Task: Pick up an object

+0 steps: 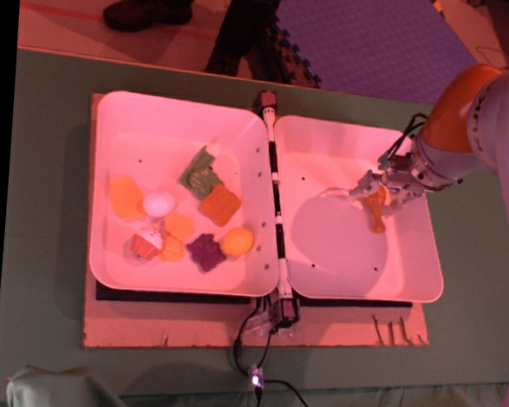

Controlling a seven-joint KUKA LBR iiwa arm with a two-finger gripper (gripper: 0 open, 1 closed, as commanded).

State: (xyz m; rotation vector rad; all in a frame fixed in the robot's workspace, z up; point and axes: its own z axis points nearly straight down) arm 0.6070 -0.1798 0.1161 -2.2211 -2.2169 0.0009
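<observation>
The gripper (378, 195) pinches an orange toy (376, 210) by its top, above the right bin (405, 283). The toy dangles low, so that shallow hold may slip and drop it.

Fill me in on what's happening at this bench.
The arm reaches in from the right, its gripper over the right bin with an orange toy between its fingers. The left bin holds the other toys, among them a white egg, a purple piece and a cupcake.
</observation>
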